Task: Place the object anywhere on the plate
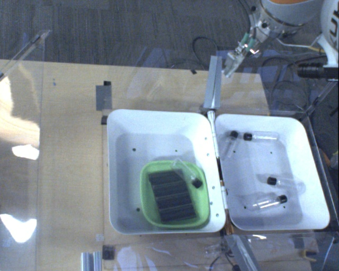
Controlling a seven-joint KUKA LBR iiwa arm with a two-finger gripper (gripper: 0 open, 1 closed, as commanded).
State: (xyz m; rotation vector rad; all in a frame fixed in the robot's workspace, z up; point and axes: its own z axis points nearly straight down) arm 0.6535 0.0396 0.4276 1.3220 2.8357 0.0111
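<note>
Clear plastic tube with a black cap (186,173) is seen lying on the green square plate (149,174), its cap end beside a dark ribbed rectangular block (170,196) carried by the same plate. The plate is set in the left shallow white bin (121,159). In the right white bin (302,159), 4 similar clear capped tubes (259,136) are scattered well apart. The grey arm with an orange band (288,6) is raised at the upper right, beyond the bins, and its two-finger gripper (231,68) is pointed down and leftward above the pale wooden bench (58,159); its state cannot be told. Dark carpet (132,26) is visible behind the bench.
</note>
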